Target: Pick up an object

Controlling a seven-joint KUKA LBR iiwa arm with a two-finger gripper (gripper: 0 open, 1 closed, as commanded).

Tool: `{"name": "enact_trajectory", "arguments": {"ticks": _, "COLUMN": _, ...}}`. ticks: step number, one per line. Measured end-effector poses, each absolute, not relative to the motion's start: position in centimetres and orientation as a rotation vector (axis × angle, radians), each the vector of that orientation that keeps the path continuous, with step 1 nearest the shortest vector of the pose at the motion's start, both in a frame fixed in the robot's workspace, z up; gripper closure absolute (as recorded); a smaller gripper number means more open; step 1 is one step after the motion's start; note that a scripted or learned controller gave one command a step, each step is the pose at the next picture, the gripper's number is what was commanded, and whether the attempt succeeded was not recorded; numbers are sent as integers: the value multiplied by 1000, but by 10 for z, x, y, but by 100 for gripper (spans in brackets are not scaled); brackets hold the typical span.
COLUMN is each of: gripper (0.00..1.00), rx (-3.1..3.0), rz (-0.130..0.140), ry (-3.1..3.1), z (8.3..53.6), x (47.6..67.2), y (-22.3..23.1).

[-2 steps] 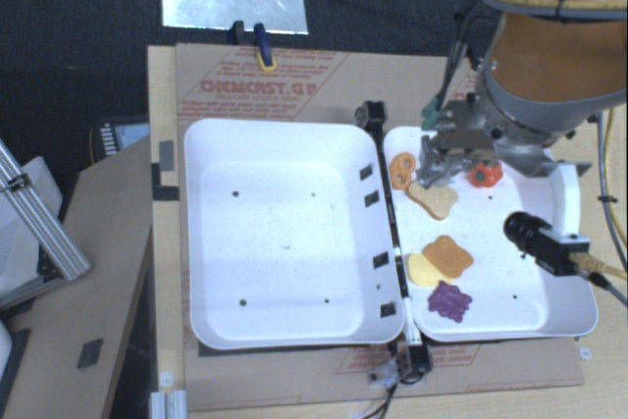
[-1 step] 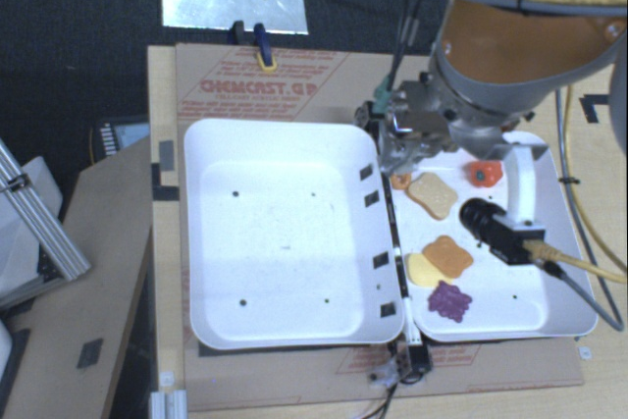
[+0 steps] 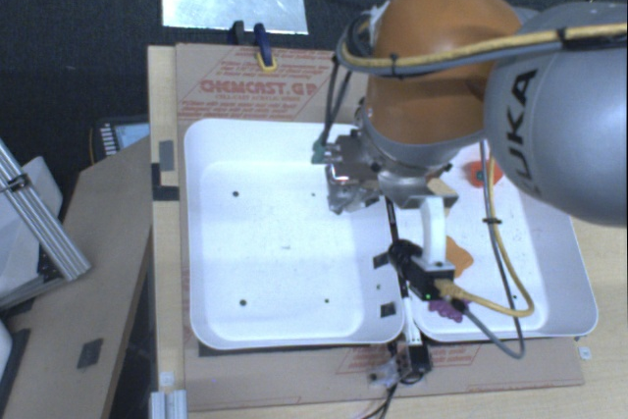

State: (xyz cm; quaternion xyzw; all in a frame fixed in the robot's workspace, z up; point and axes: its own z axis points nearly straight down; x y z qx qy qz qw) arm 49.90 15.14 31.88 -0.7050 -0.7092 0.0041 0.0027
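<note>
The grey arm [image 3: 549,123], with its orange band, reaches in from the right. It hangs over the seam where the two bins meet, and its wrist is above the far right part of the left bin [image 3: 265,240]. Both bins sit on a printed cardboard sheet [image 3: 245,85] on the desk [image 3: 108,240]. I see nothing lifted clear of either bin, so I judge that the task is not done and the whole grasp is left to make. I cannot tell whether the jaws are spread or closed, or whether anything sits between them, because the wrist body covers them from above.

The left bin's floor looks plain white, with a few small dark dots. The right bin [image 3: 564,289] holds what can be taken:
- A reddish-orange piece [image 3: 475,175] lies at the far side, just beside the arm's outline.
- An orange piece [image 3: 459,257] lies nearer the middle.
- A small purple thing [image 3: 449,310] lies near the front, close to the divide.

Any of these would serve as the object.

The arm hides much of the right bin, so more may lie beneath it unseen. Both orange pieces are partly covered, and I cannot name their shapes. The purple thing is too small to identify.
</note>
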Motion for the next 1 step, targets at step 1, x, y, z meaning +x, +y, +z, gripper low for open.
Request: {"name": "enact_trajectory", "arguments": {"ticks": 1, "gripper": 100, "rx": -2223, "rz": -5, "ry": -2223, "z": 343, "x": 487, "y": 133}}
